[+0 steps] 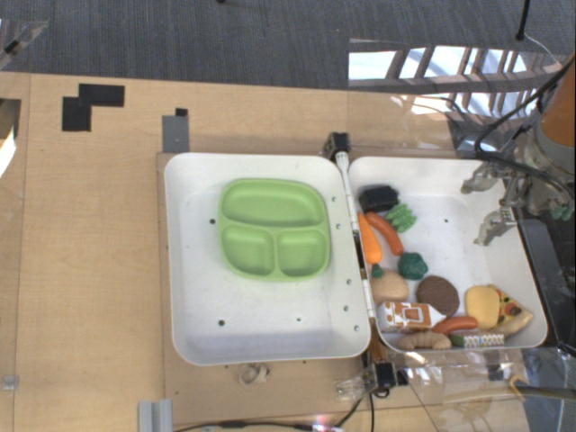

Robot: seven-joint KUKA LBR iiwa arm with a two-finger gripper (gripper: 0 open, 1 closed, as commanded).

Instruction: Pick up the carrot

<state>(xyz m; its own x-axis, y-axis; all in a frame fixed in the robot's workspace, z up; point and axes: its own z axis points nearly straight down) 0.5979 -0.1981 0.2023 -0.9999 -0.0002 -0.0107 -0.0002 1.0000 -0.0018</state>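
Camera view: the slim orange plastic carrot (369, 241) lies against the right white bin's (450, 201) left wall (well left of the fingers (490, 207), spread wide, holding nothing).

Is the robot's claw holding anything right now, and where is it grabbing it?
Nothing. The gripper hangs open over the right bin, and the carrot lies by that bin's left wall.
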